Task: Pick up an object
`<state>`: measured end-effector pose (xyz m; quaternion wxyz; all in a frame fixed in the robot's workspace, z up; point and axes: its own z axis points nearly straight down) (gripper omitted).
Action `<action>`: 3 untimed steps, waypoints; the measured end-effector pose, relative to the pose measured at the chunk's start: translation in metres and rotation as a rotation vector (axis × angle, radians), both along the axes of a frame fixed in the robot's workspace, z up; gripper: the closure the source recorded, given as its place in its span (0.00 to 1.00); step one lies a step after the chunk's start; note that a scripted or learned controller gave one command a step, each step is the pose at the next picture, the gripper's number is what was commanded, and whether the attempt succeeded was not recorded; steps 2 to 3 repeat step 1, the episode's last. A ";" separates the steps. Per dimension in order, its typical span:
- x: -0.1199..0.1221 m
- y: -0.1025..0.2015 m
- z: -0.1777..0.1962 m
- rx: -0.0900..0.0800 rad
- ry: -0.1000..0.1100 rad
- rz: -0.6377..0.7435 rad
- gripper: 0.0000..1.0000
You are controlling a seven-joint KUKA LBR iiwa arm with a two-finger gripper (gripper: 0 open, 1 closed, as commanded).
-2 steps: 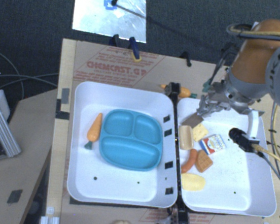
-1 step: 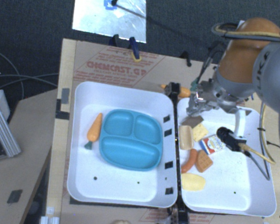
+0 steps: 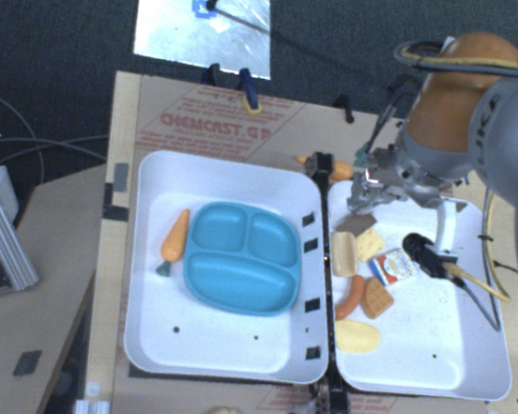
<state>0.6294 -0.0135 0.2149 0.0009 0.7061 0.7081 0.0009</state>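
In the left bin (image 3: 147,262) a three-part blue plate (image 3: 243,256) lies flat at the middle. An orange carrot (image 3: 175,235) (green stub toward the near edge) lies just beside it, close to the left wall. In the right bin (image 3: 466,357) a cluster sits along the left wall: a pale slab (image 3: 343,253), a yellow slice (image 3: 370,243), a red, white and blue packet (image 3: 391,265), a reddish sausage (image 3: 350,299) touching a brown square cracker (image 3: 377,300), and a pale yellow oval piece (image 3: 356,336) nearest the near edge.

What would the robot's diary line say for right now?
pincer: over right bin, far corner beside left bin | nearby: sausage, cracker | left bin: blue plate, carrot | pick: not confirmed
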 end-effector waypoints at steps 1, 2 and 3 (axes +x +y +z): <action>-0.006 -0.002 0.019 0.001 -0.001 -0.001 1.00; -0.006 -0.002 0.019 0.001 -0.001 -0.001 1.00; -0.006 -0.002 0.019 0.001 -0.001 -0.001 1.00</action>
